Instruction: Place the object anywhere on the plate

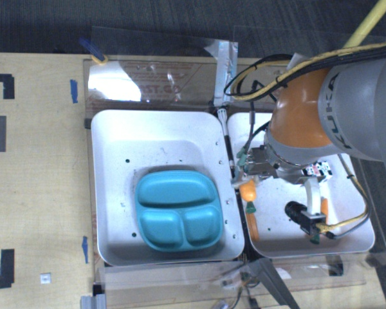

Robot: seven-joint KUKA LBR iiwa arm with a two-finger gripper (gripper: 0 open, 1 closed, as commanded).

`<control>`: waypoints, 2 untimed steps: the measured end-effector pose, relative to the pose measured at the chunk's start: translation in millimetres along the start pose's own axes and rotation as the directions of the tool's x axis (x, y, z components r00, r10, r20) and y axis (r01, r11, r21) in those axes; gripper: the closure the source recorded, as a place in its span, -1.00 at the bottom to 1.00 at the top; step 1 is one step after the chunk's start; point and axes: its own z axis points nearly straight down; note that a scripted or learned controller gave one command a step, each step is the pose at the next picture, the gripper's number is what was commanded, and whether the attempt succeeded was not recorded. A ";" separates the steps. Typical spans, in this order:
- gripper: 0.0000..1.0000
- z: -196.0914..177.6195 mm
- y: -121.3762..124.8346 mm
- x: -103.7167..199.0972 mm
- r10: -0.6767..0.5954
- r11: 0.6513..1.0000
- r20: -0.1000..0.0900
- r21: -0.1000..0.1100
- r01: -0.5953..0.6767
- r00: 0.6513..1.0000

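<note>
A blue plate [179, 208] with three compartments lies in the left bin [116, 140], towards its front. An orange, carrot-like object [249, 205] sits at the left wall of the right bin [354, 237], its thick end up and its thin end pointing to the front. My gripper [246, 171] hangs over the right bin's left side, directly above the orange object's thick end. Whether it touches the object is hidden by the wrist. The gripper is to the right of the plate, across the wall between the bins.
The arm's grey body and orange band [299, 118] cover the back of the right bin. Yellow cables [270, 85] loop above it. A clear plastic sheet [161, 82] lies behind the left bin. The wooden bench [32, 192] extends to the left.
</note>
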 end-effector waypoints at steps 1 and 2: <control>1.00 17.9 24.0 76.3 0.010 1.000 0.000 -0.002 -0.010 1.000; 1.00 -0.1 20.2 63.9 0.108 0.994 0.002 -0.004 -0.108 0.994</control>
